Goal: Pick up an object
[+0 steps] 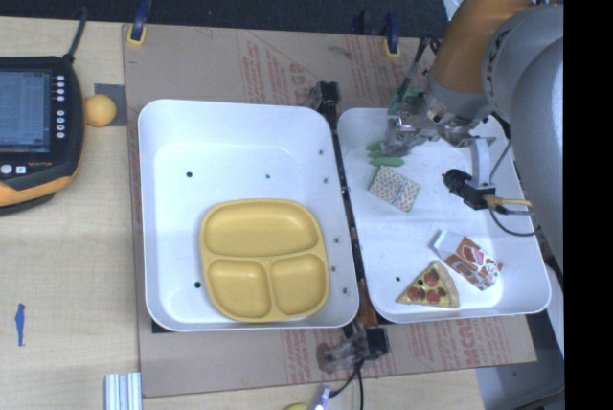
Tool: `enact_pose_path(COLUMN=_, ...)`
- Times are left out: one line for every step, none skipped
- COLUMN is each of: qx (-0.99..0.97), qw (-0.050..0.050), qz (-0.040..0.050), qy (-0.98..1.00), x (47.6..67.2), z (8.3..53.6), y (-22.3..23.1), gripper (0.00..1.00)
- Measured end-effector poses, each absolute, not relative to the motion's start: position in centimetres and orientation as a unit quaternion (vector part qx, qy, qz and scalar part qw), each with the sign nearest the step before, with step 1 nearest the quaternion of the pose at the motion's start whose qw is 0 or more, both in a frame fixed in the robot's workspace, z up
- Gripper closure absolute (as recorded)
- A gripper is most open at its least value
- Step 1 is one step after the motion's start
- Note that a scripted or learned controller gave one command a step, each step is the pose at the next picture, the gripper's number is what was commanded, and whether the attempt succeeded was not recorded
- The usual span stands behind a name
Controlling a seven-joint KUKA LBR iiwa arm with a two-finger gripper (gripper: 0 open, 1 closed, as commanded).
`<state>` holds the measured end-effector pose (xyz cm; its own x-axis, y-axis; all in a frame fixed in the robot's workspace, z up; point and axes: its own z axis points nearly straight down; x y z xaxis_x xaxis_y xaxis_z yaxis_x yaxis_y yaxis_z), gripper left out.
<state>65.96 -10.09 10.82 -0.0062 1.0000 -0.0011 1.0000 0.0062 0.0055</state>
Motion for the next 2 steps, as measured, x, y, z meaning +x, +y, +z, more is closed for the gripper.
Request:
enact_pose_path(qx=0.706, qw=-0.001, qz=-0.0007, qy=0.708, x=58.0, z=18.8, y=-13.0, gripper=1.0)
enact_pose_path(qx=0.706, qw=-0.001, qz=-0.0001, qy=0.708, x=57.2, z=22.3, y=-9.5, gripper=1.0)
